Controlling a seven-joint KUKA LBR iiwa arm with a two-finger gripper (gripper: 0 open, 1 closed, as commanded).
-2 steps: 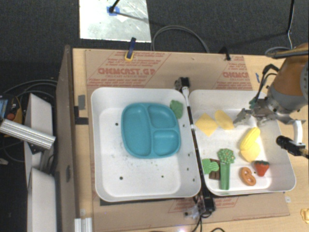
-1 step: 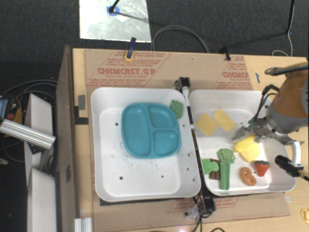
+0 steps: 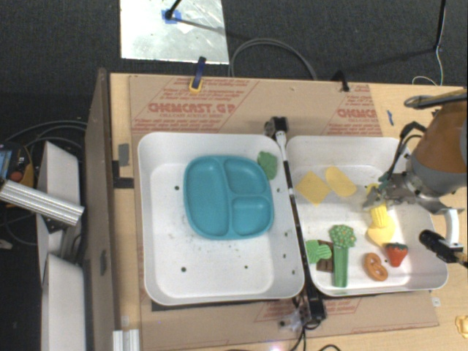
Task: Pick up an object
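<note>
My gripper (image 3: 383, 193) reaches in from the right over the right bin (image 3: 365, 148). It sits just above a yellow corn-like piece (image 3: 379, 216), close to it or touching; I cannot tell which. Below the corn lie a yellow lump (image 3: 381, 235), a red strawberry-like piece (image 3: 396, 254) and an orange pretzel (image 3: 376, 267). A yellow square slice (image 3: 313, 188) and a yellow oval chip (image 3: 340, 181) lie to the gripper's left. A green broccoli stalk (image 3: 341, 253) and a small green piece (image 3: 316, 251) rest near the bin's front left.
The left bin (image 3: 164, 269) holds a blue divided plate (image 3: 228, 197), with a green leafy piece (image 3: 268, 164) at its upper right corner. The arm's orange band (image 3: 446, 141) and grey body fill the right bin's far right side. A black part (image 3: 437, 244) juts over the bin's right rim.
</note>
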